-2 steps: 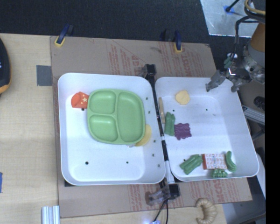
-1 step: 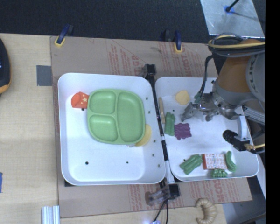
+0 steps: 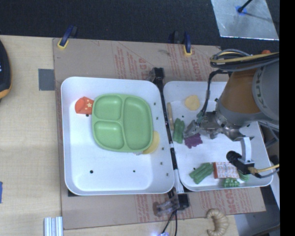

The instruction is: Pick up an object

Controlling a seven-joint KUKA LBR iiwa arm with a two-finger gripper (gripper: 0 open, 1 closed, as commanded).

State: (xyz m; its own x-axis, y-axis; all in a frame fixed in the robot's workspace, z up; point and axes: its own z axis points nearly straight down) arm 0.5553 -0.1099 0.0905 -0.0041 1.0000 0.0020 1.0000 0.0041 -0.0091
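My gripper [image 3: 197, 127] hangs low over the left half of the right bin [image 3: 265, 181], below the grey arm with its orange band. Directly under and in front of it lies a purple toy [image 3: 192, 141]. A dark green piece [image 3: 178, 130] rests just left of the gripper, beside a thin wooden stick [image 3: 170, 116]. Further off in the same bin are a pale yellow disc [image 3: 191, 102], a green ridged piece [image 3: 201, 172], a red and white packet [image 3: 225, 170] and a small green cluster [image 3: 230, 183]. I see nothing lifted off the bin floor.
The left bin [image 3: 88, 176] holds a green divided plate [image 3: 123, 122], a red object [image 3: 83, 105] at its left and a yellow one [image 3: 153, 143] tucked under its right edge. Black clips and cables run along the seam between the bins.
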